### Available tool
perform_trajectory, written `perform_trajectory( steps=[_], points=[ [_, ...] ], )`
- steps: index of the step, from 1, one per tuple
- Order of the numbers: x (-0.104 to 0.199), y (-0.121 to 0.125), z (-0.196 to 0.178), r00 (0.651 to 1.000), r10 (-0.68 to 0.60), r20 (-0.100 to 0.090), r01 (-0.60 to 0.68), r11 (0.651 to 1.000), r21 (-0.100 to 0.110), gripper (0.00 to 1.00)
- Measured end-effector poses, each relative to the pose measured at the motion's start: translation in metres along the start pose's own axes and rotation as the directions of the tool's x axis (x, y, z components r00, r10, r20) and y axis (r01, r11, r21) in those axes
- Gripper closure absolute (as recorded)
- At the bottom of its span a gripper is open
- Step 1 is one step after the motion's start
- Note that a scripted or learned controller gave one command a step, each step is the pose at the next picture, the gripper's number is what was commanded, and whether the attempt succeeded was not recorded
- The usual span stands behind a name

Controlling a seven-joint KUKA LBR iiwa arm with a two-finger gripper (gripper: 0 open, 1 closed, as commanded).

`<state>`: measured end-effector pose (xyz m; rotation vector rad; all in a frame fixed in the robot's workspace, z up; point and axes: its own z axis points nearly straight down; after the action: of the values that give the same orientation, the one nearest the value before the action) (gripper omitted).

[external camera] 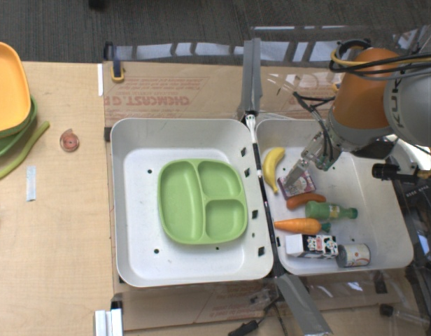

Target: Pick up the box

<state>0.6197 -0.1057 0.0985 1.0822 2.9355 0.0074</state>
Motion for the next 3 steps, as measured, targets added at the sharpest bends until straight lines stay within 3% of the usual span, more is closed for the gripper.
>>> perform_trajectory(
  steps=[1, 2, 3],
  points=[
    [-0.001, 0.000, -0.010, 1.000, 0.004, -0.001, -0.004, 1.000, -0.002, 1.00],
    [0.009, 0.027, -0.093, 0.930, 0.368, -0.004, -0.368, 0.930, 0.011, 1.00],
    [0.009, 0.027, -0.093, 0.930, 0.368, -0.004, -0.368, 0.930, 0.011, 0.00]
  ],
)
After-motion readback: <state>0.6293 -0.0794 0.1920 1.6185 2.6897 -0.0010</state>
